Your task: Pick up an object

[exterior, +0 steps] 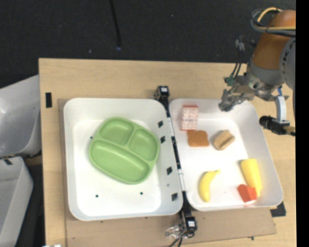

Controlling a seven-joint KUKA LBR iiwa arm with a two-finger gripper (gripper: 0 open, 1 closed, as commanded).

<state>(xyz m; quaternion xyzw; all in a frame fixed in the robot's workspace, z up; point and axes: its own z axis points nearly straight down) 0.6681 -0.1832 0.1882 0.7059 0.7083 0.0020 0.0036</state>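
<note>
A light wooden bench [51, 81] carries two shallow white plastic bins side by side, joined along their inner edges by small black clips. The left bin [74, 189] holds a light green plastic plate with three compartments [124, 149], lying flat and turned at an angle near the bin's centre. The right bin [265, 148] holds six smaller objects, all candidates for picking. The grey arm with its orange band [270, 48] reaches in from the right, and its two-finger gripper [227, 103] hangs above the far right part of the right bin, apart from every object; whether its jaws stand wide or narrow cannot be told. A yellow elongated block [250, 172] lies near the bin's right side, with a small red-orange block [247, 192] touching its near end. A yellow toy banana [207, 183] lies near the front of the bin, well left of those two. A pink and white patterned box [189, 117] sits at the far left of the bin, just beside the dividing edge. An orange-brown square slab [198, 138] lies just in front of it, and a tan bread-like roll [223, 139] rests just to the slab's right.
</note>
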